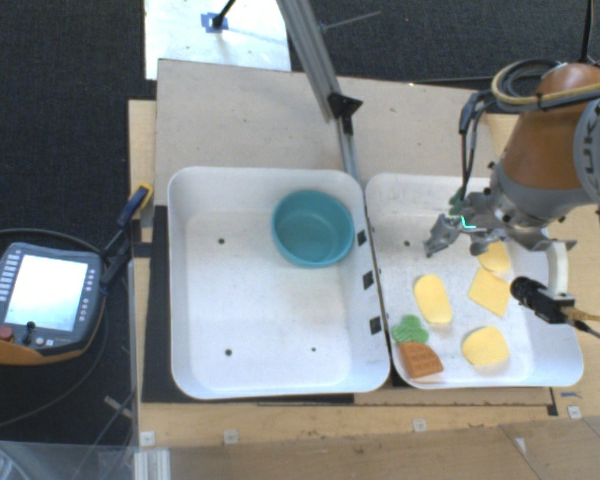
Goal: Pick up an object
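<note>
My gripper hangs over the upper middle of the right bin, open, with nothing between its fingers. Just to its right lies a yellow piece, partly under the wrist. Below it are a yellow oblong piece, a yellow wedge and a round yellow piece. A small green item and an orange-brown block sit in the bin's lower left corner. A teal bowl stands in the left bin near its upper right corner.
A slanted metal pole runs down to the divide between the bins. A teach pendant lies left of the bench. A black cable connector hangs over the right bin's right side.
</note>
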`<state>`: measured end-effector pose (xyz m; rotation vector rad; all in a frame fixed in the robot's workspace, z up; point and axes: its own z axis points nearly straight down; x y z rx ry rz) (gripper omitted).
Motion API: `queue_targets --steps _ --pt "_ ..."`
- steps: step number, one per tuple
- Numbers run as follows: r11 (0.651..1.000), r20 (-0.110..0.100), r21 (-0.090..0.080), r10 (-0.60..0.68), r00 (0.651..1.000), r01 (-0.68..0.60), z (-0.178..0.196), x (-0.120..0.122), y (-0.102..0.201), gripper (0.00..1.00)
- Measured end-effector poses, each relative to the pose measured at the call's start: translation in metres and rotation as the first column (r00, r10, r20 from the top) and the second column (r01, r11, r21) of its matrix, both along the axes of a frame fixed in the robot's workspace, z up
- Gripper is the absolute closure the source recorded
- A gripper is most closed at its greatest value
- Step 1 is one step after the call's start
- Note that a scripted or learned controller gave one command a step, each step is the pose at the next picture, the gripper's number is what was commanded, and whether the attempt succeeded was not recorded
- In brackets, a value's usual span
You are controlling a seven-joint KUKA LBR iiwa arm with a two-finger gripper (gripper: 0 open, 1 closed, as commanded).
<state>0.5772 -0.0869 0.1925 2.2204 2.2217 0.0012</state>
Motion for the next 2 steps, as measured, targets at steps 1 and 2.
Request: queue_targets --steps 1,2 --pt "1.000 0.000 0.000 0.000 1.000 0.000 0.000 0.000 0.000 0.00" --pt "1.000 -0.005 0.000 -0.001 1.000 0.001 -0.056 -0.010 -0.001 0.00"
